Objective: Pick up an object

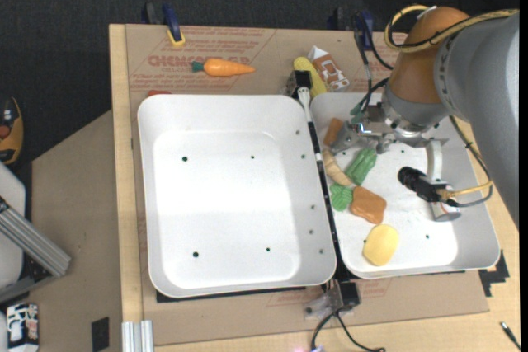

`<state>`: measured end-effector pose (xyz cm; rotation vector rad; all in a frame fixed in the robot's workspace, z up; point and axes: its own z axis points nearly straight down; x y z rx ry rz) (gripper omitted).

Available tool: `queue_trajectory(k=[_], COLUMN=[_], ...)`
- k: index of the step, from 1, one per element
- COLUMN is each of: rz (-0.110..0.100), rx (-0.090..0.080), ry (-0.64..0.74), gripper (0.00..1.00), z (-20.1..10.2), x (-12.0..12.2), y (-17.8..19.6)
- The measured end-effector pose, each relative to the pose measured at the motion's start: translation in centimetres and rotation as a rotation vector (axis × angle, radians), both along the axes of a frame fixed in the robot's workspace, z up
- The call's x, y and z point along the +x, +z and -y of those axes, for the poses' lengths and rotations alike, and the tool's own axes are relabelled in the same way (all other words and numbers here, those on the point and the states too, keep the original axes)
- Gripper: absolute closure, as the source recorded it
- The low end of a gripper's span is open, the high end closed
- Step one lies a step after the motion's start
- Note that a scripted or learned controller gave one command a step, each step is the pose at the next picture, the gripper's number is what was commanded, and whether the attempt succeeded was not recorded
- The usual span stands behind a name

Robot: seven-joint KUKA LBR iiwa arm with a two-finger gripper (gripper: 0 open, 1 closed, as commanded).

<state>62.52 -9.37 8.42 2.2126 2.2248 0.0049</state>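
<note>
Gripper (pixel 369 136) hangs low over the right bin (pixel 474 247) near its far-left corner, its opening impossible to judge, probably to reach the green toy vegetable (pixel 360 166) just below it, beside the orange block (pixel 368 205).

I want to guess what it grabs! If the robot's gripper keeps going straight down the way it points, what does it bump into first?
Most likely the green toy vegetable lying in the right white bin. The gripper points down just above it, though depth is hard to judge from this slanted view, so the brown oblong piece beside it could be touched instead.
</note>
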Motion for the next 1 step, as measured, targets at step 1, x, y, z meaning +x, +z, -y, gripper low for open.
queue_trajectory(k=[1], rz=[0.001], rx=[-0.001], ry=[-0.003], gripper=[0.00], z=[0.22], x=[4.35], y=[0.12])
